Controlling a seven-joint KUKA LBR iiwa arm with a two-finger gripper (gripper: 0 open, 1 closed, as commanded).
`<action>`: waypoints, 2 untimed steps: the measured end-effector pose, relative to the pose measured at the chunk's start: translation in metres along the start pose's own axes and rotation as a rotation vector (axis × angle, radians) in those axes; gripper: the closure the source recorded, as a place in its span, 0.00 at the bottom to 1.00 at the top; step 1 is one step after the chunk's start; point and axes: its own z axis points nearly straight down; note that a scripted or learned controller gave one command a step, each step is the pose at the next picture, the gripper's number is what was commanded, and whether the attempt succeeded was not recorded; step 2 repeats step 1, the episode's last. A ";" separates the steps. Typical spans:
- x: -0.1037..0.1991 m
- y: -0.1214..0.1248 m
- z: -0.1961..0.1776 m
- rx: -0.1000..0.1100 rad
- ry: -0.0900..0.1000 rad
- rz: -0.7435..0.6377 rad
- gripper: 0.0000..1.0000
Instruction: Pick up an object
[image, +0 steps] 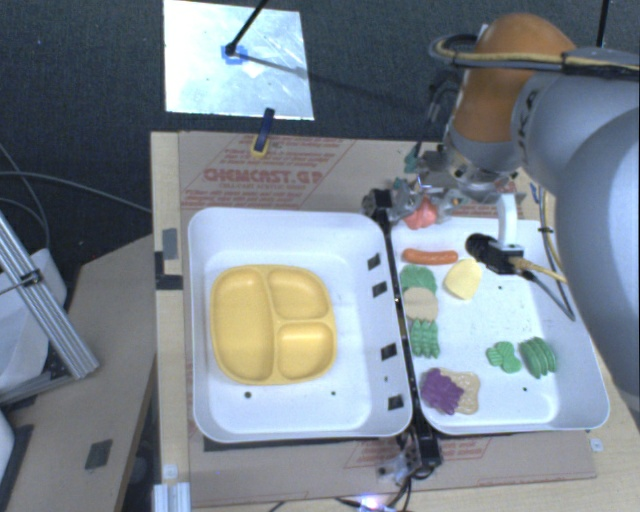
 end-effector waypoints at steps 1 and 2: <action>0.049 -0.020 0.028 0.008 -0.001 0.004 1.00; 0.049 -0.020 0.028 0.008 -0.001 0.004 1.00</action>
